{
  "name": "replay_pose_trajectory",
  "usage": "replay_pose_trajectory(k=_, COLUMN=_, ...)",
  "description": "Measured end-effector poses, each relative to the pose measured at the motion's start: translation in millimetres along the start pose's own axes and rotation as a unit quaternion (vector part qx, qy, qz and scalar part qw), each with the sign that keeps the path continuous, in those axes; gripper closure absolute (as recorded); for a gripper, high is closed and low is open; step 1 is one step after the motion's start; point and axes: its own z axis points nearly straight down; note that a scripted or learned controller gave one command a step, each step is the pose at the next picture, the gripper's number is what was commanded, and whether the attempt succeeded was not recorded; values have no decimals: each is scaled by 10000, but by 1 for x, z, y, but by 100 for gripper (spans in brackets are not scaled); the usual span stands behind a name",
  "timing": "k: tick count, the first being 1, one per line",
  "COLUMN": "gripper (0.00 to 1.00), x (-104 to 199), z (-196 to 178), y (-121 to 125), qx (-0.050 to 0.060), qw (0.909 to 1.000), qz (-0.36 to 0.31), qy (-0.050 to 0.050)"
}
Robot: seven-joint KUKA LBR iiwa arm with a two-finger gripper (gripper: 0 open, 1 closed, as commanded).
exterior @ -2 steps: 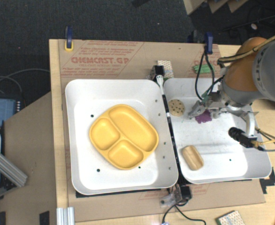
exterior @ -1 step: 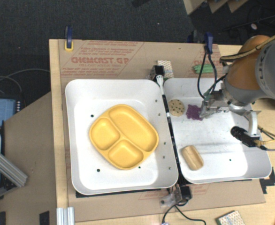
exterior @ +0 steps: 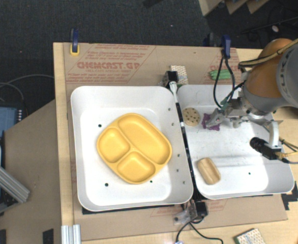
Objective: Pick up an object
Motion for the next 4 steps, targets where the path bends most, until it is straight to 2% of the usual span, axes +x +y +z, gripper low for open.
replay_pose_trajectory(k=1, gripper=0, x=3, z=11, y=52, qx=-8, qw=10000, qz=-15, qy=2)
replay_pose_trajectory(k=2, gripper=0, x=-37, z=-29, y=-25, qx=37, qw=10000, qz=24, qy=18)
replay_pose_trajectory(k=3, gripper=0, x=7, z=13, y=36, qx=-3, qw=10000, qz=-31, qy=5)
replay_pose_trajectory(k=4, gripper=100, x=4, z=-1, y=35, qx=-15, qw=10000, qz=-13, qy=-2)
